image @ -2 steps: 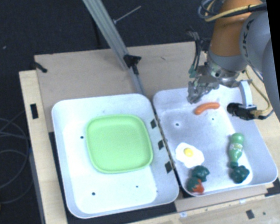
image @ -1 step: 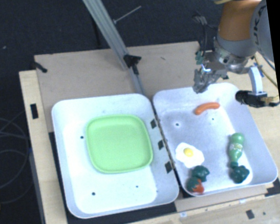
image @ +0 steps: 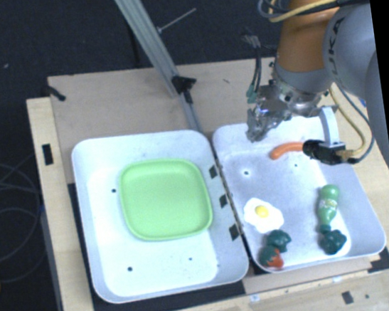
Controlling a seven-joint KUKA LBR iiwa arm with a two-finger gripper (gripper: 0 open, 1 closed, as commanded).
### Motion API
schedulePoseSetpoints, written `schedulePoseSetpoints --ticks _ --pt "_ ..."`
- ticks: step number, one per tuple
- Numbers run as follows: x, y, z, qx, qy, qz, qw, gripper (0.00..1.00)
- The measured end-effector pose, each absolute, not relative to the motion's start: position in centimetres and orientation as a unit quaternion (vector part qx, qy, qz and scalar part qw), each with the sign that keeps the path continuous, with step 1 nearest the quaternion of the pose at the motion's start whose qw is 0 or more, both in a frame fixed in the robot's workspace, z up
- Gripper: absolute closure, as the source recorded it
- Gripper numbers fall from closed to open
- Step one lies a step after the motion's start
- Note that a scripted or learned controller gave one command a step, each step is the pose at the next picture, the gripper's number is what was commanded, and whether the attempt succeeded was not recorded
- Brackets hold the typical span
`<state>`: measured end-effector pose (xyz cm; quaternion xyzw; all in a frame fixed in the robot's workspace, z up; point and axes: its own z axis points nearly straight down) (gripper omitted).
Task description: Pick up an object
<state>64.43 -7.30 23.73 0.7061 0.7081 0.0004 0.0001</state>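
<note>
My gripper hangs over the far left corner of the right bin, fingers pointing down, with nothing visible between them. An orange carrot-like piece lies just to its right on the bin floor. Toward the front of the same bin rest a fried egg toy, a dark green piece with a red bit, and a light green and dark green piece. The fingers are too small and dark to judge their spacing.
The left bin holds a light green square plate. A grey metal pole slants down to the bins' shared far edge. A black clip and cables hang from the arm over the right bin.
</note>
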Motion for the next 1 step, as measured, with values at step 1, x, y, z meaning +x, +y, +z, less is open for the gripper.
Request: schedulePoseSetpoints --ticks 1 --pt "62.10 -2.66 24.72 0.706 0.708 0.0011 0.000 1.00"
